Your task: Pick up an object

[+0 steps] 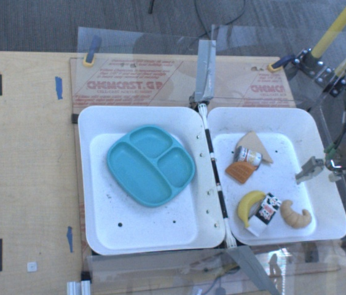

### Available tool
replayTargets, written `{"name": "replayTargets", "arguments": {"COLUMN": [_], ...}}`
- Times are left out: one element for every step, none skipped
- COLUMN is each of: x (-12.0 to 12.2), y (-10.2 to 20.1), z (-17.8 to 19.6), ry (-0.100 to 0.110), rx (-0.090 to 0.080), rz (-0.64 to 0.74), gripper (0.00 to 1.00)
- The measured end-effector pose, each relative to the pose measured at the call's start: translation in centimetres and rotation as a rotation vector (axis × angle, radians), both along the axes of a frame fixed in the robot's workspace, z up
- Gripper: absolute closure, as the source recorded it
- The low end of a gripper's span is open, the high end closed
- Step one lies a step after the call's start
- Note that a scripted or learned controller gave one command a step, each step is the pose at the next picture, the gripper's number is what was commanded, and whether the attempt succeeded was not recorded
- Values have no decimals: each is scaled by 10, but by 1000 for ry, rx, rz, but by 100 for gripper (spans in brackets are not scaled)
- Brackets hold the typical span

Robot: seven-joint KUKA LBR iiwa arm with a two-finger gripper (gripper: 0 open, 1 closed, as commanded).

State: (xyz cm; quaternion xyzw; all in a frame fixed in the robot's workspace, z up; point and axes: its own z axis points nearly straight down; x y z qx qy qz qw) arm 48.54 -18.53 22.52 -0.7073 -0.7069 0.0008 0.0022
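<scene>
The right bin (pixel 283 125) holds several small items. A tan wedge (pixel 257 144) lies at its back, with a small tin (pixel 248 156) lying against it and an orange cracker-like piece (pixel 241 173) just in front. Nearer the front lie a yellow banana (pixel 248 204), a black-and-white carton (pixel 266 211) touching it, and a brown croissant (pixel 297 215) at the right. In the left bin (pixel 99 226), a teal divided plate (pixel 151 165) lies flat in the middle.
A grey metal piece (pixel 310 169) juts over the right bin's right rim. The divider ridge (pixel 212 177) separates the two bins. Yellow poles (pixel 338 20) and cables stand at the upper right, outside the bins.
</scene>
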Motion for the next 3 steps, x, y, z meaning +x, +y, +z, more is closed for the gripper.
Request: {"name": "replayTargets", "arguments": {"x": [13,75,131], "y": [62,59,77], "z": [-134,-136,-136], "ry": [-3,-13,-15], "rx": [1,-5,-7], "rz": [288,497,589], "gripper": [0,0,0]}}
